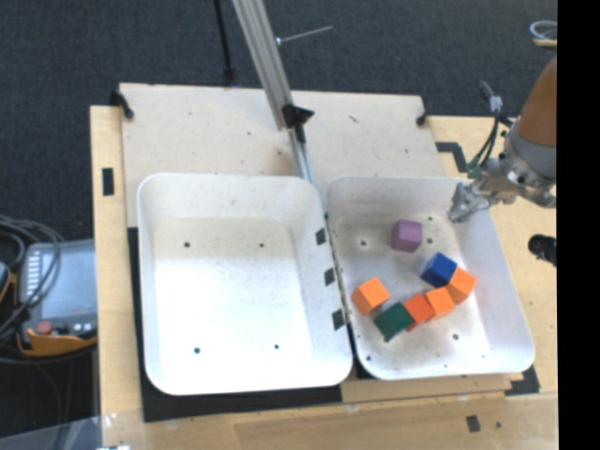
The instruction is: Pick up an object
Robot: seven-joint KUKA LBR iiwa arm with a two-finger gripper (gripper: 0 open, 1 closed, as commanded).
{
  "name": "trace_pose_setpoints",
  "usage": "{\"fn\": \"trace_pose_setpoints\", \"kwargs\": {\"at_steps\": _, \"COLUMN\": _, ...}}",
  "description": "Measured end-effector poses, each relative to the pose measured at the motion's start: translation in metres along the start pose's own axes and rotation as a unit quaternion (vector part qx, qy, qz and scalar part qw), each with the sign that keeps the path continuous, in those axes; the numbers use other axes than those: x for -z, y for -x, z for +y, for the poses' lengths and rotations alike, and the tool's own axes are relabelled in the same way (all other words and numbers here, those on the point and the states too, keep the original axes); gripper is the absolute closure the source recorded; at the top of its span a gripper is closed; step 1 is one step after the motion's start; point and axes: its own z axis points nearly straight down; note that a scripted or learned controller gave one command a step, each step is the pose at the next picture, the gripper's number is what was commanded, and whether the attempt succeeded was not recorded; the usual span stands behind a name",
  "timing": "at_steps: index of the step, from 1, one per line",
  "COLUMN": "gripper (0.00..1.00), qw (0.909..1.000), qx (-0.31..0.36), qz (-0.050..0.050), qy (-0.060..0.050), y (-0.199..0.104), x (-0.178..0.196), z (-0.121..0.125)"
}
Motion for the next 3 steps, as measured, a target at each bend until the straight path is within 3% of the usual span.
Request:
{"fn": "trace_pose_setpoints", "kwargs": {"at_steps": 1, "gripper": 1.00, "qw": 1.0000, "qx": 0.001, "qz": 0.001, "qy": -0.003, "y": -0.056, "x": -0.006, "z": 0.002}}
{"fn": "trace_pose_setpoints", "kwargs": {"at_steps": 3, "gripper": 1.00, "qw": 1.0000, "qx": 0.001, "qz": 0.001, "qy": -0.001, "y": -0.166, "x": 0.018, "z": 0.009}}
